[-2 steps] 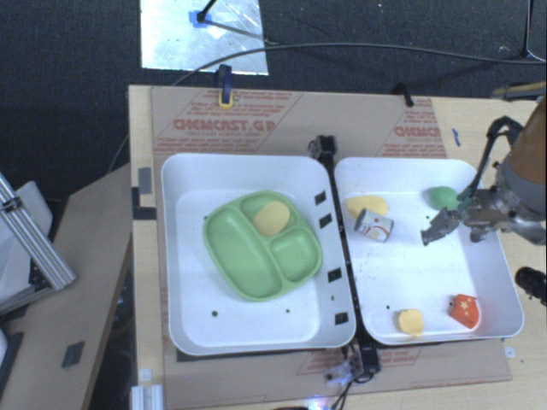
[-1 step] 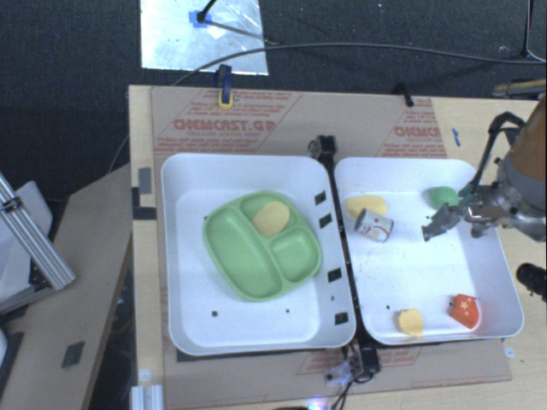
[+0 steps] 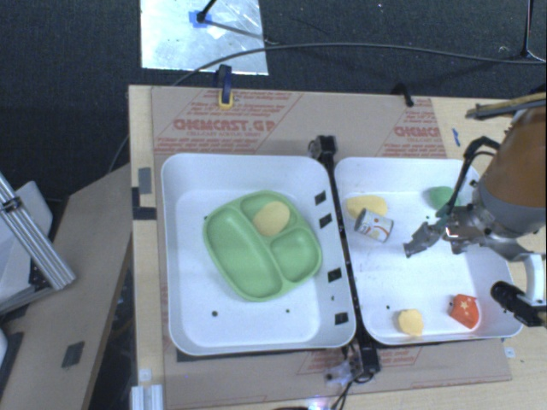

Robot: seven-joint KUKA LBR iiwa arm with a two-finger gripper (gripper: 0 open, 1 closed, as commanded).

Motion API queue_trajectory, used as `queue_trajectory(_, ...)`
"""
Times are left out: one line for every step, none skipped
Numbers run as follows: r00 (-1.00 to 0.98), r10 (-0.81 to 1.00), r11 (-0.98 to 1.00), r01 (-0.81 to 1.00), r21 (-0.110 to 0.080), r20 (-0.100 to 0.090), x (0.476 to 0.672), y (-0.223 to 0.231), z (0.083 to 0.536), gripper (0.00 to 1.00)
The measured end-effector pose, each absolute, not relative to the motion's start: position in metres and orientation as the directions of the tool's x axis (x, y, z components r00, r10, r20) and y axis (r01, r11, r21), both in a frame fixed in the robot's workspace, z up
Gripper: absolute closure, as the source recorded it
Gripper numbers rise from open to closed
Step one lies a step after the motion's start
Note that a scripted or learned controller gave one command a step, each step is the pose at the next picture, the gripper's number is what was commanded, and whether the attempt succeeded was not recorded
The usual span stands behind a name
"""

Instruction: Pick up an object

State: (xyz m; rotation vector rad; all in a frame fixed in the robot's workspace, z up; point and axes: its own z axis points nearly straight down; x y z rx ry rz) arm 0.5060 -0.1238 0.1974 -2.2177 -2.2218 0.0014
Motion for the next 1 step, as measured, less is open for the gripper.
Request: queue_trajectory(-0.001, 1.000, 0.001, 1.000, -0.003, 0.001, 0.5002, -0.1273, 0.1373, 0.00)
